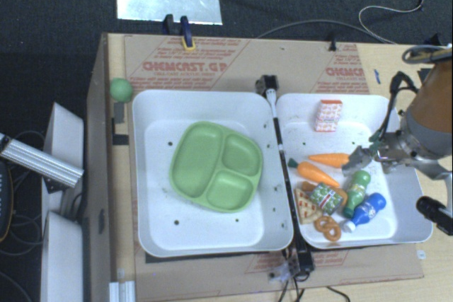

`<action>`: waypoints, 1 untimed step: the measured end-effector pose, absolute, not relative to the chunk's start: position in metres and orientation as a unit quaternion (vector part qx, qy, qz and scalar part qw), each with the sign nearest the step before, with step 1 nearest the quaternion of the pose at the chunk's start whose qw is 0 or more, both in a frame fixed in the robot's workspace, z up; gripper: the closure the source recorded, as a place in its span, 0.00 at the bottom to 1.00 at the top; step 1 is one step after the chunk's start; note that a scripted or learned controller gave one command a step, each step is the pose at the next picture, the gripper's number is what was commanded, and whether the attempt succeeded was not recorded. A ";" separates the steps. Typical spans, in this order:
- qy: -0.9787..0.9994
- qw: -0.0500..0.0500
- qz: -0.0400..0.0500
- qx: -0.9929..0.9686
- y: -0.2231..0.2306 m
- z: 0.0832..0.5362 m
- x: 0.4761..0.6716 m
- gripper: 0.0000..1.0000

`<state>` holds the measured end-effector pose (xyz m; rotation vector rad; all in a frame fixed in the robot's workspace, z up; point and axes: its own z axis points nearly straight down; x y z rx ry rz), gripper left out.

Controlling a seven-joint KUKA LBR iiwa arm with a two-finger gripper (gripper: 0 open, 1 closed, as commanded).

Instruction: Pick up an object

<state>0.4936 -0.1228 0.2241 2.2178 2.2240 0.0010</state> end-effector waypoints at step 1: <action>0.707 -0.001 0.000 0.707 -0.155 0.095 0.538 0.00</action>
